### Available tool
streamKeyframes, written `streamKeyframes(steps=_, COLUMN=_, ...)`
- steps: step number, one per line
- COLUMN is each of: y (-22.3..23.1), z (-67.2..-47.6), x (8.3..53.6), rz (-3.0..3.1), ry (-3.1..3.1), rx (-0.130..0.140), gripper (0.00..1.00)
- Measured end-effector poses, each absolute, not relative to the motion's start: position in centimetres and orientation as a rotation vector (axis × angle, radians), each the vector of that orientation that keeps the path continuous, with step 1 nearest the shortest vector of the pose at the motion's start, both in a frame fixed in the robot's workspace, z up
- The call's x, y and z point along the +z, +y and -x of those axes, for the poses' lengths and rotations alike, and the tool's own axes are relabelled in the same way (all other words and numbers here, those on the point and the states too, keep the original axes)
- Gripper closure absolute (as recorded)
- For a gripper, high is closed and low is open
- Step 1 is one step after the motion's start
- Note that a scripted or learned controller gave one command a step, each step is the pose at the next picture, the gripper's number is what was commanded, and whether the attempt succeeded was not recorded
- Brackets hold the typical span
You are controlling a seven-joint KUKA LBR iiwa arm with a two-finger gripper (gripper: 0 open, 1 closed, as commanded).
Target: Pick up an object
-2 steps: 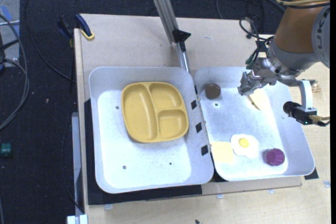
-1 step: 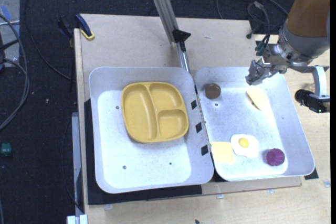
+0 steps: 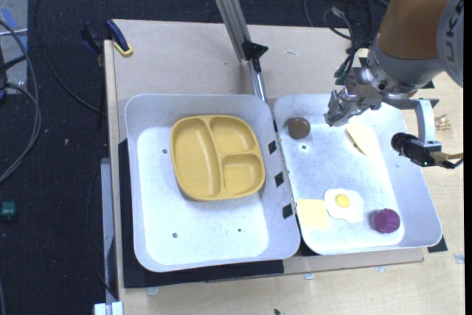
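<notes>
Right bin (image 3: 413, 195), far end: fingers (image 3: 338, 116) above floor, spread unclear, near brown ball (image 3: 298, 128).

I see even, bright overhead light on both white bins (image 3: 147, 158), which look slightly washed out. Shadows are soft and short. The dark floor far left loses detail; everything is mildly soft.

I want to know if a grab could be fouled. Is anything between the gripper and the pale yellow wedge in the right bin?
Nothing visible is. The gripper hangs over the far part of the right bin, and the pale yellow wedge lies just beside it on bare bin floor. The brown round piece sits on the gripper's other side, apart from both.
</notes>
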State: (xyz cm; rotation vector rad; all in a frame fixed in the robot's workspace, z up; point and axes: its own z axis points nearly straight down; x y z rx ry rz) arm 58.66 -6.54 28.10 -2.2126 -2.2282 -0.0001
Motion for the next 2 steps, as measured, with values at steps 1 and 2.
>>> streamKeyframes(steps=1, y=-2.4, z=-56.7, x=27.1, rz=2.212, ry=-2.227, rx=0.003, gripper=1.0)
streamKeyframes(steps=2, y=2.9, z=-55.6, x=25.0, rz=2.21, ry=-2.228, rx=0.003, gripper=1.0)
